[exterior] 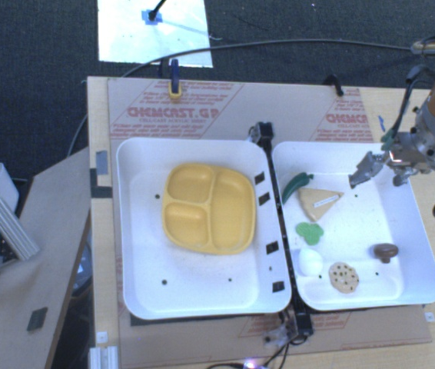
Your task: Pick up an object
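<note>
Yellow divided tray (pixel 207 207) sits in the left bin (pixel 137 283). The gripper (pixel 380 167) hangs above the right bin (pixel 417 229), fingers spread and holding nothing.

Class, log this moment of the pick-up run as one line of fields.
claw: above right bin, holding nothing | nearest: cheese wedge | yellow tray: left bin
</note>
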Robot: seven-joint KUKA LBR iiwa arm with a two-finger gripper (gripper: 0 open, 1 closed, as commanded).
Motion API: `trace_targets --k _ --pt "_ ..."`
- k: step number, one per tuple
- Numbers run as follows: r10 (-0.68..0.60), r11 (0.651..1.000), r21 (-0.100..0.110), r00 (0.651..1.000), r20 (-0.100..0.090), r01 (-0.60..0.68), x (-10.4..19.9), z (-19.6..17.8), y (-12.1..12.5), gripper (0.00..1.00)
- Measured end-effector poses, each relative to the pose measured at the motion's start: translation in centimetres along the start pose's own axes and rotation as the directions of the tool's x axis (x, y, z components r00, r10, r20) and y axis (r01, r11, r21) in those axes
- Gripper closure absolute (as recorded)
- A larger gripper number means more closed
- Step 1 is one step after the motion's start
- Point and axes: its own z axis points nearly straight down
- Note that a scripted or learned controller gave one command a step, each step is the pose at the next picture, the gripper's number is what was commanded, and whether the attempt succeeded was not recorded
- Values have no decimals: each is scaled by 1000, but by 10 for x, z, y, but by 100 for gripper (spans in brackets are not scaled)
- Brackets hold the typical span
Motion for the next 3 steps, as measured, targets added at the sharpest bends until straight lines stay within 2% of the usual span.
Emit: trace_targets --k 1,2,3 --pt "-2 1000 -11 1000 2 2 0 -6 2 0" --pt "0 1000 -8 1000 1 0 -5 51 10 0" --pt "0 1000 -7 1000 1 0 0 96 5 0"
